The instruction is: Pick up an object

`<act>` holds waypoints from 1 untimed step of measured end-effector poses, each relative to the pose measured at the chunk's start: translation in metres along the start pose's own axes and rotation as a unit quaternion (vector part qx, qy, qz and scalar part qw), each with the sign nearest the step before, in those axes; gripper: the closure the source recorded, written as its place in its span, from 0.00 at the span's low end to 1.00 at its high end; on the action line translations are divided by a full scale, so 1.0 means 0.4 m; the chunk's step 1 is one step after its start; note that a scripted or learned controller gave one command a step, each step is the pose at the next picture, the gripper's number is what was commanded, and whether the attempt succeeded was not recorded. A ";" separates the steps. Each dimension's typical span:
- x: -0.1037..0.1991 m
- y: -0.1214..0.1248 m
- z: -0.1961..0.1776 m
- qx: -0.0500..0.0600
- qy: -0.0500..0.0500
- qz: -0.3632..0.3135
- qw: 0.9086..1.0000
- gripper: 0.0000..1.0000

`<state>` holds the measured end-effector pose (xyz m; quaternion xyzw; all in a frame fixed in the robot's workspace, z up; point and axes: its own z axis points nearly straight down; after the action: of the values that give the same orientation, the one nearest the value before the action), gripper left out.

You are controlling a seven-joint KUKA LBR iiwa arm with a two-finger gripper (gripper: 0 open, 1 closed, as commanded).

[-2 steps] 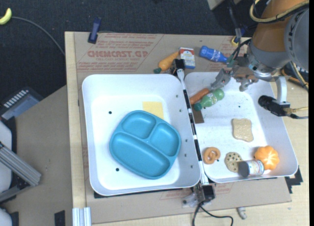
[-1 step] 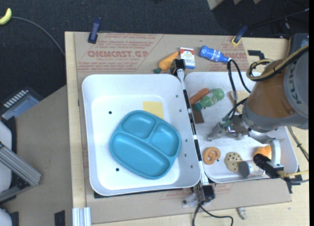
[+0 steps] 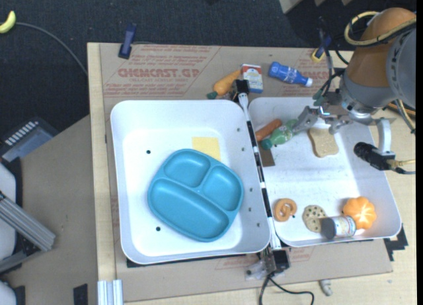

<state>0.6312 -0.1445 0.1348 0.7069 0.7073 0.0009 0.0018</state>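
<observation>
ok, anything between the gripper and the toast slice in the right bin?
Nothing visible. The gripper sits at the back of the right bin, just above the toast, with bare bin floor around it. The carrot and green piece lie off to the toast's left, apart from it.

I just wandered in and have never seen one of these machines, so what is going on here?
A grey robot arm reaches in over the right bin, its gripper low by a toast slice and a green toy at the far end. Nothing is visibly lifted yet. A pretzel, cookie, can and orange lie along the near edge. The left bin holds a blue tray.
</observation>
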 end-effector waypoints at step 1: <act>0.133 0.091 0.122 -0.001 0.001 0.000 1.000 0.00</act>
<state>0.6678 -0.0914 0.0862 0.7067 0.7075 0.0018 0.0019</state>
